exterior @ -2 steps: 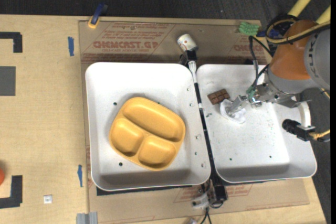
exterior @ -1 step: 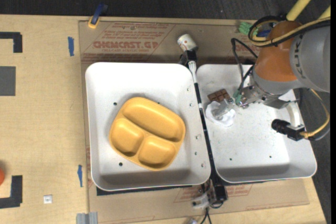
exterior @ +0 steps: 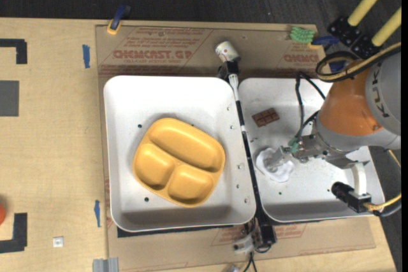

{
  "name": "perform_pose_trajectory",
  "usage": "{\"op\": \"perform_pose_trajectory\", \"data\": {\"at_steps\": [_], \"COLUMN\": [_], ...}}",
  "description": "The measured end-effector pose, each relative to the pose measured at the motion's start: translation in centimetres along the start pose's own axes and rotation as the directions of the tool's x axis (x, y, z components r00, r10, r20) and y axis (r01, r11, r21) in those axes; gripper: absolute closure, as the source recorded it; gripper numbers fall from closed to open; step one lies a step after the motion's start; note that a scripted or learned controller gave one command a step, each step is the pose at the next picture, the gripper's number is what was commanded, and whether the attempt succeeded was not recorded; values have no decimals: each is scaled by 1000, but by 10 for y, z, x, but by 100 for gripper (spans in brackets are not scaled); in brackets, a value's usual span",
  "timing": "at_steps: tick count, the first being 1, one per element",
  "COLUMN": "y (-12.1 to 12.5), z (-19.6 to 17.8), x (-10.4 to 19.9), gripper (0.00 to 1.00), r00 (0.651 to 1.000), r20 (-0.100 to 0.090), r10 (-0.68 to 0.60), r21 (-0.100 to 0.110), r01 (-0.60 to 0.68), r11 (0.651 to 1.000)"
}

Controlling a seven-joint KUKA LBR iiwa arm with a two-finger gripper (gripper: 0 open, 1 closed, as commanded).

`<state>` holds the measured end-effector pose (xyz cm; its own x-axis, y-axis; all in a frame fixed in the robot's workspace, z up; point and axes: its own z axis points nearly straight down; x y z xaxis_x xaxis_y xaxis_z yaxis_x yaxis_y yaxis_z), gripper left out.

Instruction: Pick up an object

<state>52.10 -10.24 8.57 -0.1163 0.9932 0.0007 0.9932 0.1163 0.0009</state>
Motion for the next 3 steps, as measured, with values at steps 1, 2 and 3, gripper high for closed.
{"op": "perform_pose_trajectory", "data": {"at_steps": [1,2,3], "y": [-32,-32,-40], "z": [0,0,0], "x": [12,12,10], "gripper": [0,0,0], "r00": [998,998,995], "r20": [0,0,-2], "r10": [-62,-63,101], "r21": [-1,-2,0], "r01": [62,63,-101], "r11": [998,998,995]}}
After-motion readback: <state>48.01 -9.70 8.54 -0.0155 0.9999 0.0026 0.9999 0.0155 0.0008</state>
